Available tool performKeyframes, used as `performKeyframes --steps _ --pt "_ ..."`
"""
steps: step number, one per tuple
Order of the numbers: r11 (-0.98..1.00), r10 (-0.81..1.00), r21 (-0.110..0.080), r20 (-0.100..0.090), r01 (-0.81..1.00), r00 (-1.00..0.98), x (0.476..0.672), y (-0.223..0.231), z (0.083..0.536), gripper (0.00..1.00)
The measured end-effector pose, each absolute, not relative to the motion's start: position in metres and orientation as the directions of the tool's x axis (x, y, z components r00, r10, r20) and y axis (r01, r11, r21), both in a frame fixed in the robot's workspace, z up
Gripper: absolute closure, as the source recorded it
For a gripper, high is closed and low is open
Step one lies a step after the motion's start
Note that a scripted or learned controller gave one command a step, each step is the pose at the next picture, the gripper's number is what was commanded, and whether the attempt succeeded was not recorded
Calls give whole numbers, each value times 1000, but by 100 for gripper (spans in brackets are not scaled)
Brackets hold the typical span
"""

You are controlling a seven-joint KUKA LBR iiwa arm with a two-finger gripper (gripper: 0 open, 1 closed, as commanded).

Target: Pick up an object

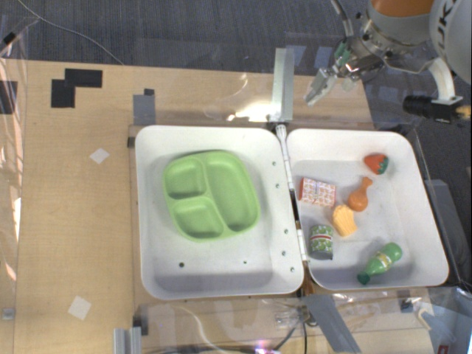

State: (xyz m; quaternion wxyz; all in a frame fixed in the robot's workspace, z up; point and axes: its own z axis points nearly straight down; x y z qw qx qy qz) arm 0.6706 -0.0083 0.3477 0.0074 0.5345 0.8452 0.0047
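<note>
With jaws spread and empty on the gripper (321,88), well below and right of them in the right bin (413,153): strawberry (376,164), looking light, stiff, slick — best pinched across its belly.

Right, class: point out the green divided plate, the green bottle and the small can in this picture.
green divided plate (236,194), camera view, on its large right compartment.
green bottle (383,260), camera view, on its body.
small can (321,242), camera view, on its labelled side.
</note>
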Motion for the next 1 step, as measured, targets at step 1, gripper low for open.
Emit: performKeyframes --steps 1 --pt "550 835 18 -15 835 -549 668 -53 496 0"
